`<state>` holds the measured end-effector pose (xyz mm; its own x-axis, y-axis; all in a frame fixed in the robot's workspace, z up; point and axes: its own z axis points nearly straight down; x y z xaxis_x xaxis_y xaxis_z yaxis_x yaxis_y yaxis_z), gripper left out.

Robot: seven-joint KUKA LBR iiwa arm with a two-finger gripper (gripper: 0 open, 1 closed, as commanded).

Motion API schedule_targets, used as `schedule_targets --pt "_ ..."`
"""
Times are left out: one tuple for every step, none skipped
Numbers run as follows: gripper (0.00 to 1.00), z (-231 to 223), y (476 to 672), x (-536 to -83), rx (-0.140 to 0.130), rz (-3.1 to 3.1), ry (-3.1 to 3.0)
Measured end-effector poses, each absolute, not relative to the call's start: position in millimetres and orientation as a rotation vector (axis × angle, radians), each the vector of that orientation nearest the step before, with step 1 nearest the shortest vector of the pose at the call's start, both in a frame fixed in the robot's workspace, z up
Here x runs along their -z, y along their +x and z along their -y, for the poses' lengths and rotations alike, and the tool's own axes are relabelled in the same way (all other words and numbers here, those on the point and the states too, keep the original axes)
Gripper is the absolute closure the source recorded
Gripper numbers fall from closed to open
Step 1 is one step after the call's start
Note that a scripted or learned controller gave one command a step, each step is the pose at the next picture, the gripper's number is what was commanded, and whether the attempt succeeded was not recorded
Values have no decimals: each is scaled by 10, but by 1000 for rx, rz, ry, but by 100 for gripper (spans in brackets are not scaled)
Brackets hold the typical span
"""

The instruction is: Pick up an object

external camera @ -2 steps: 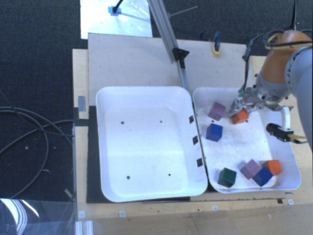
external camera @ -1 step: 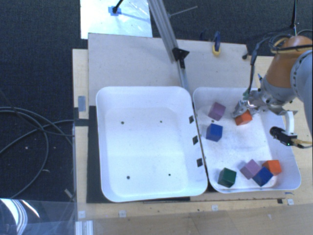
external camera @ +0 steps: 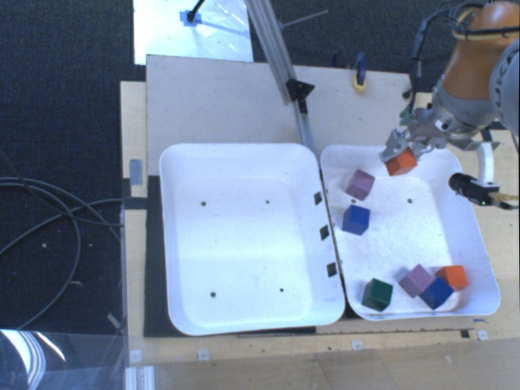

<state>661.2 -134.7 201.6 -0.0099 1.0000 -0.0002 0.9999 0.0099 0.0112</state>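
My gripper (external camera: 402,154) hangs over the far part of the right bin (external camera: 471,234), shut on an orange-red block (external camera: 400,163) that sits between its fingers. Loose in that bin lie a mauve block (external camera: 360,184) and a blue block (external camera: 356,219) near the divider. Along the near edge are a dark green block (external camera: 377,294), a second mauve block (external camera: 416,280), another blue block (external camera: 435,292) and an orange block (external camera: 453,277).
The left bin (external camera: 244,238) lies beside the right one, with small black clips (external camera: 324,232) along their shared edge. A slanted metal pole (external camera: 276,47) crosses the bench behind the bins. A yellow clamp (external camera: 358,78) sits at the back.
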Motion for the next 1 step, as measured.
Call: schedule_targets --pt "100 435 6851 -1916 -8 -2236 2206"
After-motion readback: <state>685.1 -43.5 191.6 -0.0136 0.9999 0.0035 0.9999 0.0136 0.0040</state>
